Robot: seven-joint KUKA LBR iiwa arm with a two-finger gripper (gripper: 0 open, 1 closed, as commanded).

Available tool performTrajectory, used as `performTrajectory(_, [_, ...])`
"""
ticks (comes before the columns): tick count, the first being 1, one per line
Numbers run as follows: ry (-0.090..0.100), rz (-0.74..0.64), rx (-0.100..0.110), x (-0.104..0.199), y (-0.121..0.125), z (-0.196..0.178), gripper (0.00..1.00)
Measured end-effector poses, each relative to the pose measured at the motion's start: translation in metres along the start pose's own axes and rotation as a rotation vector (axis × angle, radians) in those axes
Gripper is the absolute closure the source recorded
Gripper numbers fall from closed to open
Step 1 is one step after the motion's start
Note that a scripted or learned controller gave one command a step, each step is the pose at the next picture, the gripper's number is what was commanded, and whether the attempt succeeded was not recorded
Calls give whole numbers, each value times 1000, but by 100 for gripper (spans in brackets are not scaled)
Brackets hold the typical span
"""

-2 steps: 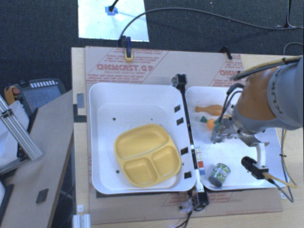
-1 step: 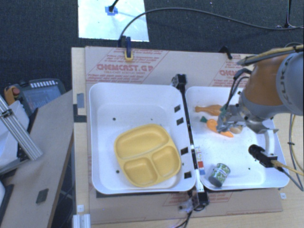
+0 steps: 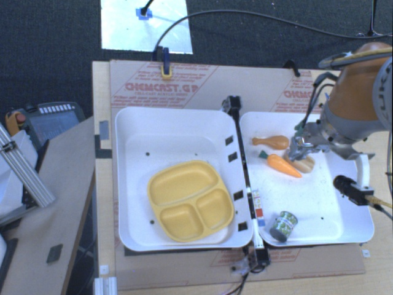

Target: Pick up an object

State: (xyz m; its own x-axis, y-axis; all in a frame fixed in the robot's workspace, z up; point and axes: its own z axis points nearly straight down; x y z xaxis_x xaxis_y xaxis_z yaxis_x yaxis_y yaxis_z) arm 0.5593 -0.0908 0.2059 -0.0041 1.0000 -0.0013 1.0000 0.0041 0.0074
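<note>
In the right bin (image 3: 344,226) lie an orange carrot (image 3: 284,165), a tan chicken-leg toy (image 3: 272,142), a pale bread-like piece (image 3: 303,163) and a small green-and-grey can (image 3: 283,225) on its side near the front. My gripper (image 3: 299,151) hangs low over the bread-like piece, just right of the carrot's thick end. Its tips sit right at the piece and partly hide it; whether they touch it I cannot tell.
The left bin (image 3: 135,134) holds a yellow three-compartment tray (image 3: 190,200). A black divider (image 3: 243,177) with clips runs between the bins. The arm's orange band (image 3: 359,91) looms over the right bin's far right side. A black fitting (image 3: 351,190) sticks out at the right rim.
</note>
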Motion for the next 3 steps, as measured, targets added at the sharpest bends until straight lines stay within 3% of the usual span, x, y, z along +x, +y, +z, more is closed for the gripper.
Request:
performTrajectory(1, [3,-6,5,51,12,6,100])
performTrajectory(3, [4,-6,3,155,38,-23,100])
